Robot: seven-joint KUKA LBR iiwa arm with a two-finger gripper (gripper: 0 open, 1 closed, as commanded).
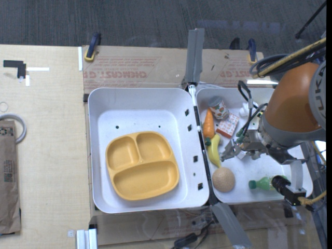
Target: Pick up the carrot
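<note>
Lying lengthwise: orange carrot (208,124), tapered.

Red upside-down lettering on the cardboard sheet (155,66) behind the bins appears to read "CHEMCAST GP". White letters "UK" show on the arm's orange band (295,100). Print on the brown paper bag (8,180) is too small to read.

A yellow divided plate (142,165) sits in the left bin (98,139), tilted a touch. Over in the right bin (228,198), a banana (214,150) lies by the near wall, a tan ball (223,180) just below it, a green bottle (263,183) to the right, and a small red-and-white box (227,126) and a can (219,109) sit up top. A brown paper bag (8,175) rests on the worktop (46,113) far left.
</note>
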